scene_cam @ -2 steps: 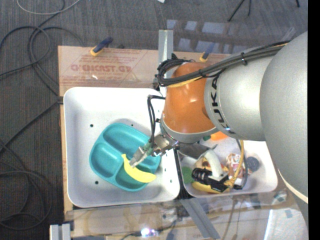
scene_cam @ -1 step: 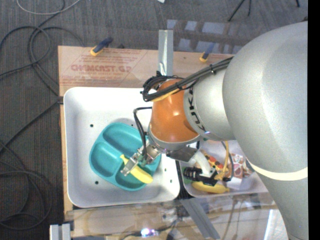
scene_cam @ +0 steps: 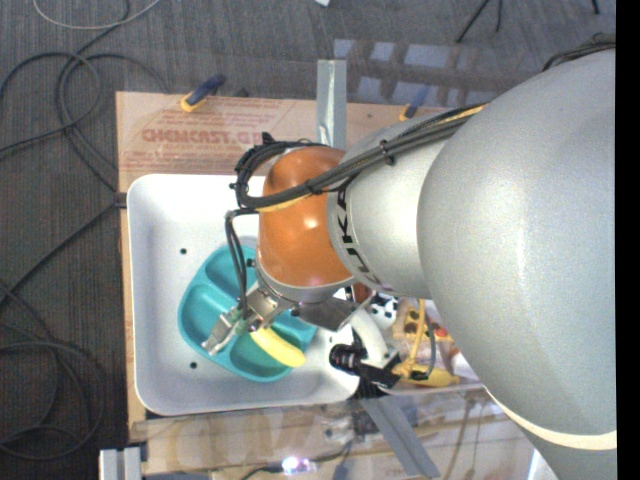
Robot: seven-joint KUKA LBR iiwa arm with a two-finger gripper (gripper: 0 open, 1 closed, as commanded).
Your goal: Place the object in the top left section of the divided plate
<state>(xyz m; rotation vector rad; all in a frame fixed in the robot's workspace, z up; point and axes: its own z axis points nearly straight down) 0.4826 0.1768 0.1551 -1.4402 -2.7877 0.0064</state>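
Banana (scene_cam: 277, 349) — smooth, curved, yellow, likely a plastic toy — sits in the teal divided plate (scene_cam: 200, 303) at about 5 o'clock, so not the top left section yet. Gripper (scene_cam: 226, 333) hovers just beside it, metal fingers over the plate's middle; we can't tell if they're apart or closed, and nothing's visibly pinched. We'd guess it's the pickup stage — next: a grab, then carry toward 10 o'clock. Glossy white bin (scene_cam: 160, 218) underneath.

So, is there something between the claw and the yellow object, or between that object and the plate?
Nothing visible. The claw is over the teal plate, and the yellow object lies beside it, already in the plate. Which section it lies in I cannot tell.
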